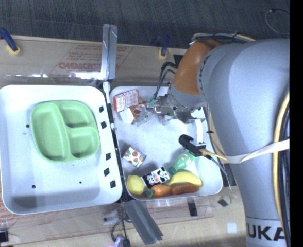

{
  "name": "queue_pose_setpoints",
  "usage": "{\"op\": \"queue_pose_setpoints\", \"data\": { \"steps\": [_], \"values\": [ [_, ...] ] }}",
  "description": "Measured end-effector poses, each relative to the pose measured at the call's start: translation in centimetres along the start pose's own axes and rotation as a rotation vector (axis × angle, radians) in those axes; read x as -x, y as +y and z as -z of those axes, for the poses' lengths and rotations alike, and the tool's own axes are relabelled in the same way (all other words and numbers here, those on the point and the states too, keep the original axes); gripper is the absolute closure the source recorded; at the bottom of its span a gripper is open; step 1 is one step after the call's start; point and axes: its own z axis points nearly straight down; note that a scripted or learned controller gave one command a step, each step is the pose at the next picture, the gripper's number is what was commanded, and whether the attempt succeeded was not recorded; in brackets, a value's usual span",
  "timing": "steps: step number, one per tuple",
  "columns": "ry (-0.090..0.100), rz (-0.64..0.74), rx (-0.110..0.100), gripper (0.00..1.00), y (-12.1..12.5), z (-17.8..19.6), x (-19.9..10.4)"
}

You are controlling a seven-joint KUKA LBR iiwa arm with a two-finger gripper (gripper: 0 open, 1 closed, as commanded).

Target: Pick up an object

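at the view's left stands the left bin [7,153], white and shallow, and on its floor lies a pale green divided plate [65,130], flat, towards the bin's far half

next comes the right bin [156,138], touching the first along a row of black clips; every loose thing that could be picked up lies in this bin. in its far left corner is a red and white carton [125,101], and just beside that a small brown and red packet [139,110]. nearer the middle of the left wall sits a small colourful box [134,156], tilted and apart from the rest. along the near wall is a huddle: a yellow lemon [135,184], a black and white patterned box [157,177], an orange carrot [161,190], a green bottle [181,163] lying on its side, a banana [185,178] and a reddish brown sausage shape [185,189] under it, all touching or nearly so

the gripper [155,107] hangs low over the far part of the right bin, just beside the brown packet; whether it is open, closed or holding anything i cannot tell

the grey arm [244,102] with its orange band [187,73] covers the bin's right side
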Motion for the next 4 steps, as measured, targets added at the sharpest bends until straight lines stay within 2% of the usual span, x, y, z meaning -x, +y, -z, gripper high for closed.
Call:
{"op": "queue_pose_setpoints", "data": {
  "steps": [1,2,3,4],
  "values": [
    [-0.001,0.077,-0.003,0.00,1.0,2.3,-0.3],
    [-0.001,0.001,-0.035,0.00,2.8,-0.4,-0.2],
    [0.002,0.012,-0.041,1.00,2.8,0.4,-0.5],
    [0.000,-0.124,0.001,1.00,2.4,-0.3,7.9]
  ]
}}
